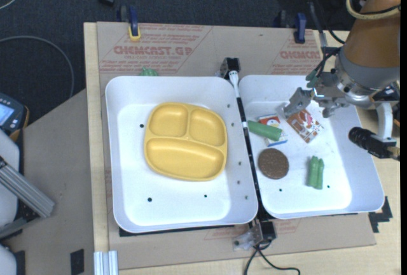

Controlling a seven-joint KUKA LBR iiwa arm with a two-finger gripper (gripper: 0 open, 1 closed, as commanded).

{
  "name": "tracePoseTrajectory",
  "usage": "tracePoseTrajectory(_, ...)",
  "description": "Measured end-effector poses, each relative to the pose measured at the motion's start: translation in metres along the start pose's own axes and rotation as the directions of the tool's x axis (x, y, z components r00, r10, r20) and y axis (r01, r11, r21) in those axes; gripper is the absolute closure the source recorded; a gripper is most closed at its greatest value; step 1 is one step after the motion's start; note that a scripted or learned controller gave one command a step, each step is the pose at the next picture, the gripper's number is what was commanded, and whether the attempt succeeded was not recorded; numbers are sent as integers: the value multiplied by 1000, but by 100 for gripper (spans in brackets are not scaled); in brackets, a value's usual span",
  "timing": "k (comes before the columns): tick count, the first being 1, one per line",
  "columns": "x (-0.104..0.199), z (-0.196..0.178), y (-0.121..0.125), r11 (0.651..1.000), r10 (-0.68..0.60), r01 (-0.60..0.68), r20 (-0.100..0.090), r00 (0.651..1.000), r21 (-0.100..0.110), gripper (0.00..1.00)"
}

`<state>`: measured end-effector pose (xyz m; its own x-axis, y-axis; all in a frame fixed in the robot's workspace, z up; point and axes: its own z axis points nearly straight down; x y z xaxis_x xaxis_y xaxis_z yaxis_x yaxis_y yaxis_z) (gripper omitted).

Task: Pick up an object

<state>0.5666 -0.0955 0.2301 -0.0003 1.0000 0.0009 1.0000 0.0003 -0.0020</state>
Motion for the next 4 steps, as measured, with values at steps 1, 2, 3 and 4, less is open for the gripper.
tracePoseTrajectory(1, 34, 49, -47, 1000, -1, 1, -3, 1000, 8, 0)
tracePoseTrajectory(2, 112, 46, -79, 1000, -7, 7, -4, 1000, 4, 0)
tracePoseTrajectory(3, 178, -93, -86, 1000, -10, 10, -6, 1000, -18, 0)
tracePoseTrajectory(4, 174, -96, -87, 1000, -2, 2, 1, 1000, -5, 100)
